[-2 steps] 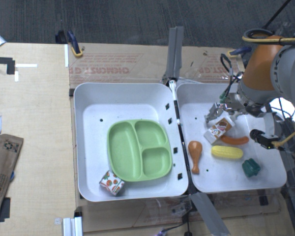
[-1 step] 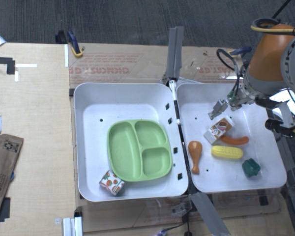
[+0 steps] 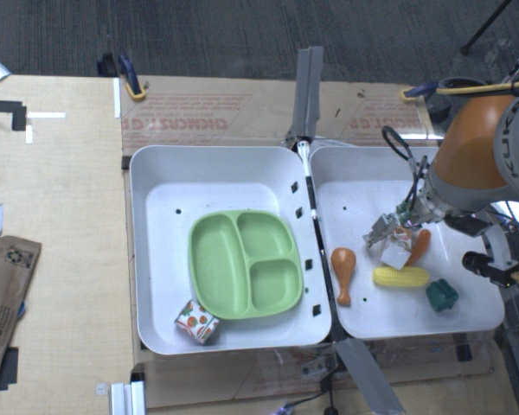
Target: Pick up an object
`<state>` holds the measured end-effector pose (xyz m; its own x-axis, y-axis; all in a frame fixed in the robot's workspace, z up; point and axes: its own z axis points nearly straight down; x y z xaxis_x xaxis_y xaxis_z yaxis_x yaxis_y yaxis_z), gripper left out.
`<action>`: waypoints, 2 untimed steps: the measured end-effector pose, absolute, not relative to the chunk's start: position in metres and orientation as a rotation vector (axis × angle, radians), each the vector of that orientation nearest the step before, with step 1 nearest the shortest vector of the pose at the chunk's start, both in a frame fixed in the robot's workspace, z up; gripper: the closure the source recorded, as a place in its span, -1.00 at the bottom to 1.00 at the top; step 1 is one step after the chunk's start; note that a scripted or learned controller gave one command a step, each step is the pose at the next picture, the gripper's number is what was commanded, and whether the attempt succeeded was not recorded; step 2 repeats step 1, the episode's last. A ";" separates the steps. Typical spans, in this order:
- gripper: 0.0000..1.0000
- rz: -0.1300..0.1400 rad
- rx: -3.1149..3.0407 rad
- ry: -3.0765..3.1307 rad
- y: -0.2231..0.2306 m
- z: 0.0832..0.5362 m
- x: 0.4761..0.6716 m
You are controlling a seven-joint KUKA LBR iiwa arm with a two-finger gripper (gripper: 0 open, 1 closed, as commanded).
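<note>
The gripper (image 3: 391, 236) hangs low in the right bin (image 3: 363, 180), its metal fingers (image 3: 381, 229) pointing down and to the left amid a cluster of toy food; whether they are spread or closed cannot be told from this angle, and nothing can be seen clamped between them. A small white block (image 3: 396, 256) lies just below the fingertips, and an orange carrot-like piece (image 3: 419, 245) sits just to their right, partly covered by the wrist. A yellow corn cob (image 3: 400, 277) lies just below the block, a brown drumstick (image 3: 343, 274) rests to the left near the bin wall, and a dark green piece (image 3: 442, 295) sits toward the lower right corner.

The left bin (image 3: 156, 188) holds a green divided plate (image 3: 246, 264), with a small printed carton (image 3: 196, 322) touching its lower left edge. Both white bins sit side by side on a cardboard sheet (image 3: 216, 111) over a pale wooden bench (image 3: 52, 197), with dark carpet (image 3: 242, 15) beyond.

The arm's orange band (image 3: 471, 145) and grey body are cut off at the right edge and hide part of the right bin's far corner. The green piece's shape is too small to identify.
</note>
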<state>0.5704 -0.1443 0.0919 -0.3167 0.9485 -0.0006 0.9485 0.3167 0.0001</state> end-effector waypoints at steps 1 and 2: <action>-1.00 0.001 1.905 2.496 -0.147 0.103 0.594; -1.00 0.001 1.905 2.496 -0.147 0.103 0.594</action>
